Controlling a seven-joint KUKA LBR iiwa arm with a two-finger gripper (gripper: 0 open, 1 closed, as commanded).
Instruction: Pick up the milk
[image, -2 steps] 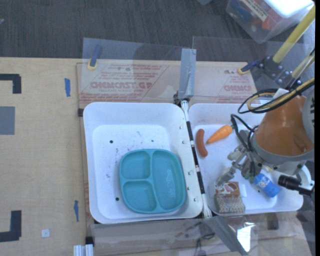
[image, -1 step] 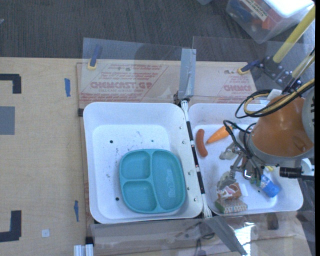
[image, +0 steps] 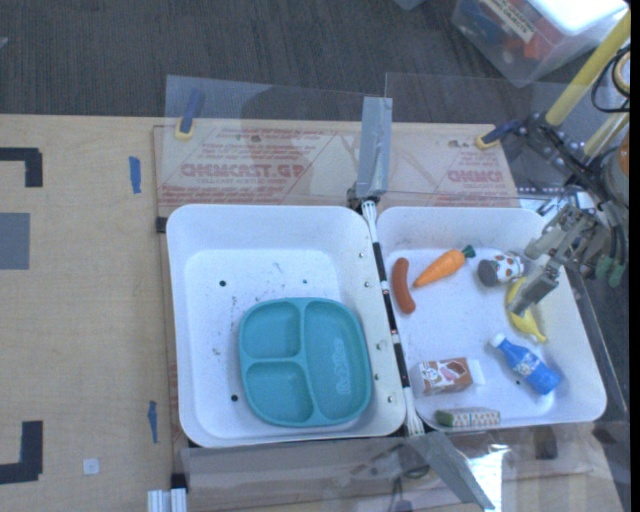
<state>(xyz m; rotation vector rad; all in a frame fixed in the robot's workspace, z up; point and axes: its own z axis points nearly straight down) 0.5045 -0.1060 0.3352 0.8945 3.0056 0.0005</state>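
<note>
Toward the near edge of the right bin (image: 585, 400) lay the milk (image: 445, 375), flat on its side, well apart from the tool (image: 535, 290) hovering beyond over a banana (image: 525, 318); whether its fingers were apart was unclear.

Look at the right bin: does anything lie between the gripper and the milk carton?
Partly. The gripper hangs over the banana at the bin's right side. The milk carton lies lower left of it; the blue bottle sits just beside that path, and bare bin floor separates them.
</note>
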